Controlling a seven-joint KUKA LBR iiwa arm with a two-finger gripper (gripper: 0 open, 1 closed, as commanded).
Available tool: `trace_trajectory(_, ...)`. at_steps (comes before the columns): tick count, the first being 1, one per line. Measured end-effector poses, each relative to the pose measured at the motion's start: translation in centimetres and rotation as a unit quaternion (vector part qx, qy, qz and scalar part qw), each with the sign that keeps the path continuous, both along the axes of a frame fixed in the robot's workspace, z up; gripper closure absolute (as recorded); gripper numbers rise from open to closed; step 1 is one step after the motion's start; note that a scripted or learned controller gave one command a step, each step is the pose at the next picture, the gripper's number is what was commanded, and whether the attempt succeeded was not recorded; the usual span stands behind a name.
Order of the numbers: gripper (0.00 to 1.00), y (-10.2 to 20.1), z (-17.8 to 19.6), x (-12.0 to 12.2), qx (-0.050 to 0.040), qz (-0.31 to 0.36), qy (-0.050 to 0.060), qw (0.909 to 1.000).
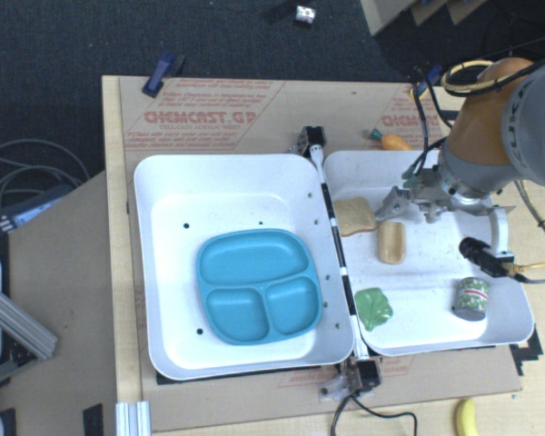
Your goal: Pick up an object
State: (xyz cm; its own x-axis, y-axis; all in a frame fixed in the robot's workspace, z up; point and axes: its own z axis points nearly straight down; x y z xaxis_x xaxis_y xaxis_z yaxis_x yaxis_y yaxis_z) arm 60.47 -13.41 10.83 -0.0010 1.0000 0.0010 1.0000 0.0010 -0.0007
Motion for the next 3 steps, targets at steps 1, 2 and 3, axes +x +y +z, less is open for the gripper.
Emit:
trace_trajectory(1,0.0,2.6,-2.4,-2.4,0.0,0.0,0.001,1.0)
trace_trajectory(2,1.0,2.6,-1.4,-2.3,-0.0003,0.0,0.0,1.0)
trace_trajectory(3,1.0,9.3,7.7,-2.4,-0.0001,0.0,-0.001,1.0)
